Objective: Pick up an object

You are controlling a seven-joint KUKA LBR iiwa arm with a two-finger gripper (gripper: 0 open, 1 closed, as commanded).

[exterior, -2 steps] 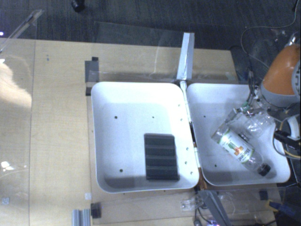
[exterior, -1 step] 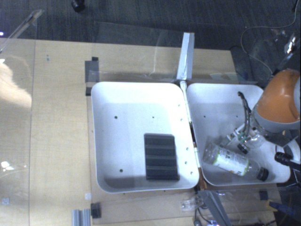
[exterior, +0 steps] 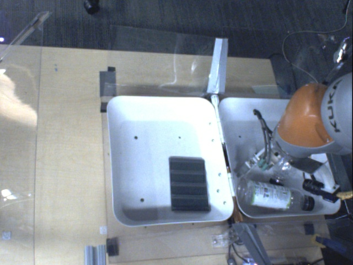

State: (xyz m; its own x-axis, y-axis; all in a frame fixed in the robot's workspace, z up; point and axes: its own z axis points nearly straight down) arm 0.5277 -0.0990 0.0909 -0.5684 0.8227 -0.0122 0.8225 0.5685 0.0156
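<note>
A clear bottle (exterior: 268, 196) with a white label and a black cap lies on its side along the near wall of the right bin (exterior: 240, 131). My gripper (exterior: 266, 162) hangs low in that bin, just behind the bottle's left half, under the orange band of the arm. The arm's bulk hides much of the bin's right part. A black ribbed block (exterior: 189, 184) lies flat in the left bin (exterior: 138, 120), towards its near right corner.
The two bins meet at a shared rim (exterior: 223, 153) close to the left of the gripper. A clear plastic screen (exterior: 218, 65) stands behind the bins. Bare wooden bench (exterior: 60, 164) stretches to the left.
</note>
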